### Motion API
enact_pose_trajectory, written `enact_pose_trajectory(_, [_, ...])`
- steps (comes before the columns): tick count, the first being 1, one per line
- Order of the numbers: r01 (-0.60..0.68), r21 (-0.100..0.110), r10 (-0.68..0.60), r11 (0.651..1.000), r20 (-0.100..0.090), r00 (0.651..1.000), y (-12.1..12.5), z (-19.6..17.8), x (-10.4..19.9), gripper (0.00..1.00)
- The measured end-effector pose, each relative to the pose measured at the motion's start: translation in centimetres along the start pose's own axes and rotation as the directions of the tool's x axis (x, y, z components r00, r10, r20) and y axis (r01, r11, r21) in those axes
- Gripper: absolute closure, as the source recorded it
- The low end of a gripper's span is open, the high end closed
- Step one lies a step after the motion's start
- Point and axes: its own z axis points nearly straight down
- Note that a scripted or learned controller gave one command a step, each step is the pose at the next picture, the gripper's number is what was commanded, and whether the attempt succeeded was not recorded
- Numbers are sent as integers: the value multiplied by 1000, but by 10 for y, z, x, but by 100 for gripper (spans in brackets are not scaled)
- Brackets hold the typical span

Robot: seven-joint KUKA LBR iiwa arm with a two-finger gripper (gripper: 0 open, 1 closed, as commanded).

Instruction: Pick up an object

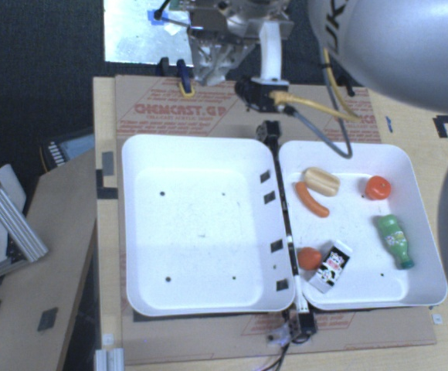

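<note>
1. The left bin (193, 226) sits at the bench's left-centre, its white floor bare apart from a few small dark specks.
2. A row of dark clips (274, 222) runs down the seam where the two bins meet.
3. The right bin (421, 230) holds every loose object. A hot dog bun (321, 181) lies near its upper left with an orange sausage (312, 200) just below it; a small red-orange piece (309, 258) touches a black-and-white carton (330, 267) near the lower left edge.
4. Further right, an orange-red tomato (377, 187) rests near the top, and a green bottle (395, 241) lies tilted below it.
5. The gripper (212, 64) hangs above the cardboard sheet (178, 108) behind the left bin, well apart from all the objects; how its jaws stand cannot be told.
6. A yellow cable (324, 108) and a grey one trail from the wrist towards the right bin's top edge.
</note>
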Motion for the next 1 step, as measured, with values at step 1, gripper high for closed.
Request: enact_pose_trajectory(1, [1,-3,-1,1000,-1,1000,41,22,1,100])
